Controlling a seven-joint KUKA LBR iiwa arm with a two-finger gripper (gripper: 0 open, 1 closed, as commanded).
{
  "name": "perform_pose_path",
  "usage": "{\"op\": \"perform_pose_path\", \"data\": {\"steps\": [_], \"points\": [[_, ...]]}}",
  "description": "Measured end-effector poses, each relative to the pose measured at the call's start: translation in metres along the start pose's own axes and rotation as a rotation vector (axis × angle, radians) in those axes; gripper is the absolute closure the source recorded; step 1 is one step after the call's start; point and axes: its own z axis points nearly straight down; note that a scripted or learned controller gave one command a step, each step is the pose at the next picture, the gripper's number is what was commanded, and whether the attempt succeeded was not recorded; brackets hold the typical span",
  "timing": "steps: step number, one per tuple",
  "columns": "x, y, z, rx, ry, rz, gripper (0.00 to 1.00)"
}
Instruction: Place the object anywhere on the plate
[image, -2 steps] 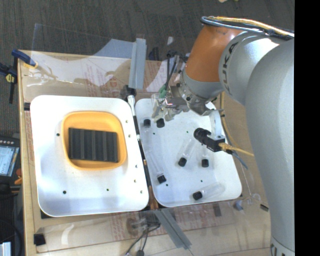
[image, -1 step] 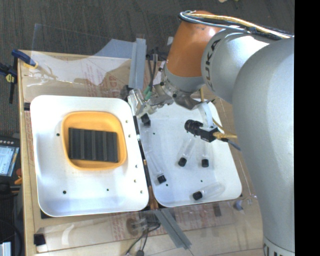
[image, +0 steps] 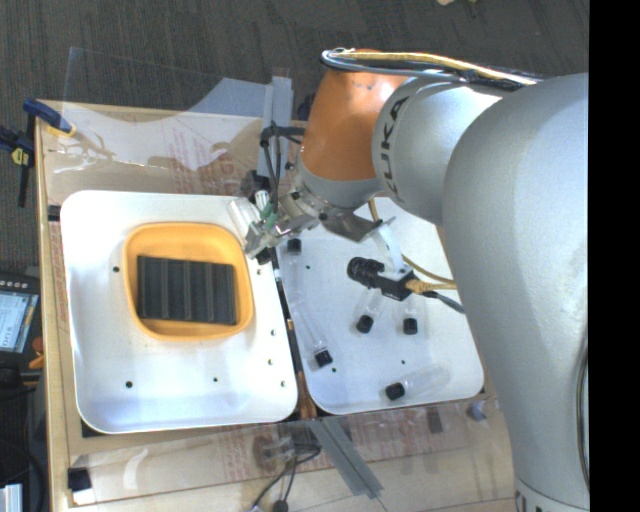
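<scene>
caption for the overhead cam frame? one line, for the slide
KUKA arm reaches in over the right bin, gripper near the bins' shared edge, beside the yellow plate in the left bin.

Orange-yellow plate (image: 186, 284) in the left white bin (image: 90, 340), and across its middle sits a dark, ribbed grey-black panel (image: 187, 289). The right white bin (image: 340, 370) is speckled with small black pieces (image: 366, 323). The arm (image: 480, 180) shows grey, its band (image: 340, 120) glowing orange. The surface (image: 150, 150) beneath is pale brown.
</scene>
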Motion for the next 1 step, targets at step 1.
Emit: {"op": "perform_pose_path", "data": {"steps": [1], "points": [[-0.0006, -0.0001, -0.0002, 0.000, 0.000, 0.001, 0.00]]}}
